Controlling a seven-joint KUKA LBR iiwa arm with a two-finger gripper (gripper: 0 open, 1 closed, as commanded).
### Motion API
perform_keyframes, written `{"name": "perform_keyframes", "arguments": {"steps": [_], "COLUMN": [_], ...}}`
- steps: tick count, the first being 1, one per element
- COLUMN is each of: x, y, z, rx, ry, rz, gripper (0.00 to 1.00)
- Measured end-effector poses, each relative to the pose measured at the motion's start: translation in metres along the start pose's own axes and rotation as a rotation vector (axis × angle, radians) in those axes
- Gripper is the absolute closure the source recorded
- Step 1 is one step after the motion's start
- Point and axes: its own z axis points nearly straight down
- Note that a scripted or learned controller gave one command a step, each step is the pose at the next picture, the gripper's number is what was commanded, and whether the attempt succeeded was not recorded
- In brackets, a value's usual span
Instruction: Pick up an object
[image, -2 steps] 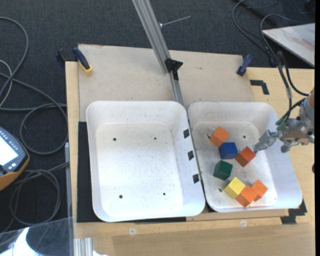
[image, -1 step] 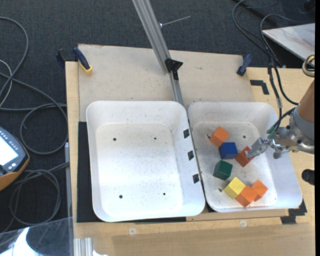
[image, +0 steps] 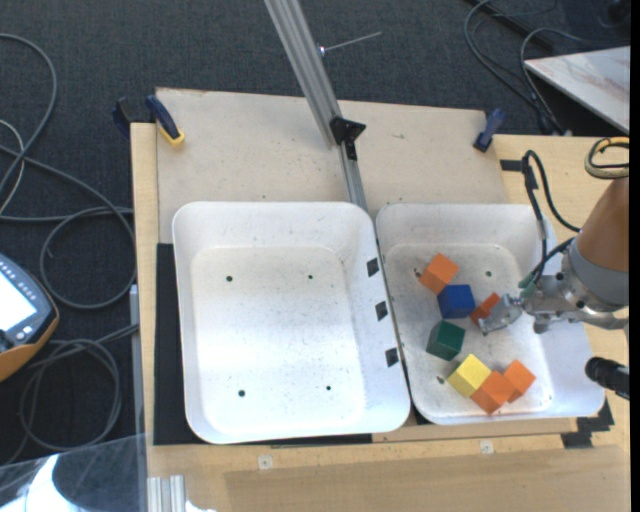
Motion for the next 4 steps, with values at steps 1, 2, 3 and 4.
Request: {"name": "perform_keyframes", "arguments": {"steps": [1, 2, 3, 4], "x": [0.000, -0.002, 0.001, 0.001], "y": [0.002, 0.003, 0.006, 0.008], "z": [-0.014, -0.057, -0.101, -0.149], "rx": [-0.009, -0.013, -0.013, -0.014], "ry": [-0.003, -0.005, -0.005, -0.006], "rz": [-0.001, -0.002, -0.003, -0.003], "gripper": [1.00, 1.00, 1.00, 1.00]}}
